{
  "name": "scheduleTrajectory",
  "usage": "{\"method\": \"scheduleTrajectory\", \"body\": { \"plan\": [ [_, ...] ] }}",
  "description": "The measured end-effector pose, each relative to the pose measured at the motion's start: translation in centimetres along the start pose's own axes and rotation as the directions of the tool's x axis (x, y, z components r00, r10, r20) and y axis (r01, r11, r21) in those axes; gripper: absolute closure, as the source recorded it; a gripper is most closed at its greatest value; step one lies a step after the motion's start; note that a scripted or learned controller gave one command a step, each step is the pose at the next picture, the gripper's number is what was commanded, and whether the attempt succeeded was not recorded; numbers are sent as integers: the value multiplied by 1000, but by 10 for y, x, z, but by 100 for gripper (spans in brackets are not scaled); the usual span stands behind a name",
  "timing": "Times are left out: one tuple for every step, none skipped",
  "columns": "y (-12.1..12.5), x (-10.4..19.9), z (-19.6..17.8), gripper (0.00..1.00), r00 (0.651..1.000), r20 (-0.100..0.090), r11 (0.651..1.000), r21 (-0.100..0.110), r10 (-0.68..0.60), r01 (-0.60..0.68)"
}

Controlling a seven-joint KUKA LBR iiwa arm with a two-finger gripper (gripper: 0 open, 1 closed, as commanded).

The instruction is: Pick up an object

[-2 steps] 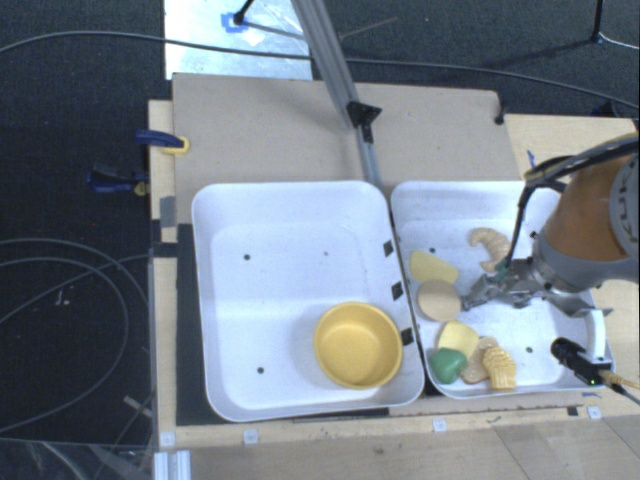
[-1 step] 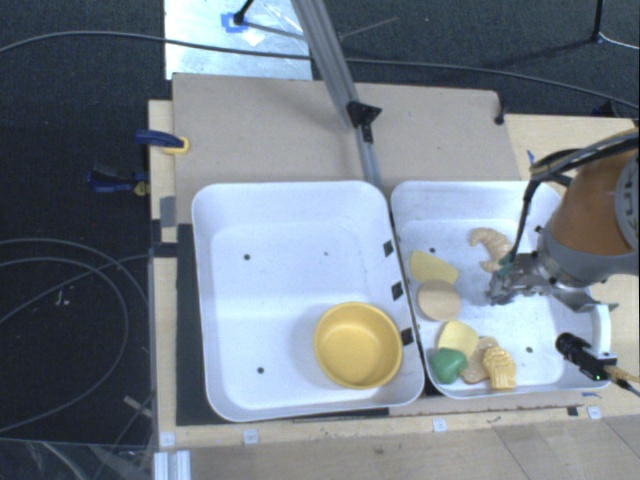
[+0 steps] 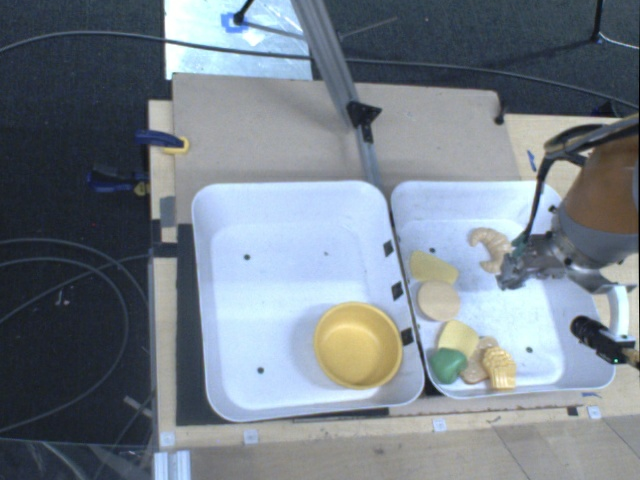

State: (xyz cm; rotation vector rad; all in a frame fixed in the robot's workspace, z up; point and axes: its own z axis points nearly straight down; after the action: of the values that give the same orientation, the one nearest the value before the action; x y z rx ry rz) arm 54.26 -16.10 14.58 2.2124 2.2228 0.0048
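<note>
My gripper (image 3: 510, 271) hangs low in the right bin (image 3: 420, 203), just right of and below a tan croissant-shaped piece (image 3: 488, 242). The arm's orange band and grey wrist rise to its right. Further left in that bin lie a pale yellow wedge (image 3: 432, 267) and a beige round disc (image 3: 438, 301). Near the front sit a yellow block (image 3: 458, 335), a green rounded piece (image 3: 447, 365) and a yellow corn-like piece (image 3: 498, 365). Nothing shows between the fingers.
A yellow bowl (image 3: 358, 344) stands in the front right part of the left bin (image 3: 230, 208). A grey pole (image 3: 330, 58) slants down from the top to the bins' shared rear corner. Black clips mark the seam between the bins. Cables lie on the dark floor at left.
</note>
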Motion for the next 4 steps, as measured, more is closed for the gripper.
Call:
{"method": "scheduleTrajectory", "body": {
  "plan": [
    [8,-2,-63,100,1000,1,1000,-3,0,0],
    [9,-2,-96,100,1000,0,1000,0,-1,1],
    [11,53,-103,100,1000,-3,1000,3,-6,6],
    [25,108,-91,100,1000,-4,1000,5,-6,6]
  ]
}}
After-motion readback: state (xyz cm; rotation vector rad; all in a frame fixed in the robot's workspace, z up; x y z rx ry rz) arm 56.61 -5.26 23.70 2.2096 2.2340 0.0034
